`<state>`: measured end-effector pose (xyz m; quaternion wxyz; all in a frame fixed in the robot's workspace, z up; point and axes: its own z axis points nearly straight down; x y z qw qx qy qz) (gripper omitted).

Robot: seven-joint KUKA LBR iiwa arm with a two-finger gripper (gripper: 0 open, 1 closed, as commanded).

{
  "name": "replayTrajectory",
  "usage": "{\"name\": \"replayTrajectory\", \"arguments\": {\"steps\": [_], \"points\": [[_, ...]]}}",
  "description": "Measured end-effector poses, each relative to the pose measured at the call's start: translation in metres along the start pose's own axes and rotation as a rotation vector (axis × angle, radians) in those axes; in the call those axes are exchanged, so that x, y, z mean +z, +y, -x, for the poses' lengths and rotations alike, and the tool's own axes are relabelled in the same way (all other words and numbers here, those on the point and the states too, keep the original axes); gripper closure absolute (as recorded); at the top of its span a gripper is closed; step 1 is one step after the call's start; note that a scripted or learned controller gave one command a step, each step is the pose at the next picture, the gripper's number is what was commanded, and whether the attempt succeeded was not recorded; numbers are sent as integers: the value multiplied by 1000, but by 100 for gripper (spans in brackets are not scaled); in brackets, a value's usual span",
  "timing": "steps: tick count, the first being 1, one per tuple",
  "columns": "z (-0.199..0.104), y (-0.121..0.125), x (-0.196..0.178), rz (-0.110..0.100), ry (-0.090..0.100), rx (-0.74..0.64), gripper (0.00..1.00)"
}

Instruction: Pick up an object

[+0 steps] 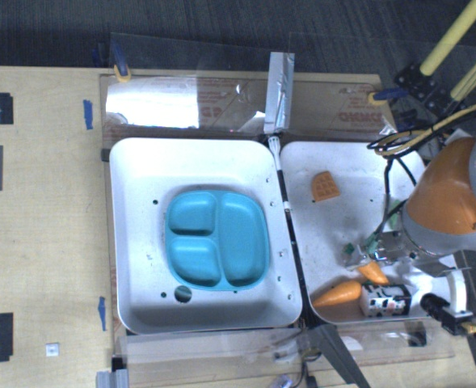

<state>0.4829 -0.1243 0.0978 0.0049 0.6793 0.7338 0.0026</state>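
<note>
Gripper [372, 275] low over carrot [337, 294]; jaw state cannot be told. Centre on carrot before closing.

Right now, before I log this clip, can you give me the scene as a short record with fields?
left bin: holds a blue divided tray and a small dark round item
right bin: orange waffle-like piece near the back; orange carrot-like piece at the front
arm: over the right bin's front right part
gripper: low in the right bin, above the carrot-like piece; grasp state cannot be told
</note>
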Motion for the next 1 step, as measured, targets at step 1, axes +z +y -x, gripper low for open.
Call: {"name": "replayTrajectory", "arguments": {"steps": [1], "points": [[-68,5,-99,-5,5,-34,100]]}}
